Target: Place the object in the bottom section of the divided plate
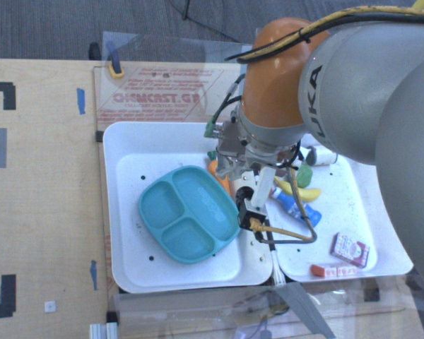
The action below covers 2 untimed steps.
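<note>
A grey robot arm (367,69) with an orange band reaches in from 3 o'clock over two shallow white bins set side by side on a wooden tabletop (42,189). The left bin (124,260) holds a teal divided plate (189,214), lying flat with its large section toward 1 o'clock, one small section toward 9 o'clock and the bottom section toward 6 o'clock.

The hand (233,171) hangs low over the plate's rim at 1 o'clock, near the wall the two bins share. From where I stand its own bulk hides the grip, so I cannot tell whether it is clenched or released. A small orange object (213,167) shows right beside the hand, just outside the plate's rim at 1 o'clock. Whether it is gripped or simply lies on the bin floor I cannot tell.

The right bin (367,217) carries a loose scatter. A yellow banana (302,191) lies close to a blue tube (288,202) near its middle. A green item (307,175) and a white bottle (324,157) sit toward 12 o'clock. A pink carton (350,249) and a small red item (324,270) rest toward 5 o'clock.

A clear sheet with red lettering (155,94) lies on the tabletop at 12 o'clock of the left bin.
</note>
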Motion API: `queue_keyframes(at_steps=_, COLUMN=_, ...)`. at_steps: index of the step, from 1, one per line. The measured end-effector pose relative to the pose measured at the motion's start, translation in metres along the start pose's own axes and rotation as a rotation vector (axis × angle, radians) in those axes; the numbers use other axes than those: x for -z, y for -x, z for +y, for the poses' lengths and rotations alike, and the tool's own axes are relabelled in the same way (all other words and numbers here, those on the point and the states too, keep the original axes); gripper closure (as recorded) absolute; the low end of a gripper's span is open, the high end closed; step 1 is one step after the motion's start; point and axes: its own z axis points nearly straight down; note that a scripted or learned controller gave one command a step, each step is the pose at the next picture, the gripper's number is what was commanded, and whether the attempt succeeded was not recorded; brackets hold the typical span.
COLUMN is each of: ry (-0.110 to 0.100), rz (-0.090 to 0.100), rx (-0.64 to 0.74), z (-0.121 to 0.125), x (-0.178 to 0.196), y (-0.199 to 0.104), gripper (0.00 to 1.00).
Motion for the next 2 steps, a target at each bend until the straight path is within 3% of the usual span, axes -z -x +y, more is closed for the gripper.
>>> queue_keyframes(at_steps=1, ry=-0.001, rz=-0.001, rx=-0.001, z=0.000, x=-0.001, y=0.000, gripper=0.00)
queue_keyframes(at_steps=2, ry=0.002, rz=0.001, rx=-0.003, z=0.001, x=0.010, y=0.001, gripper=1.00)
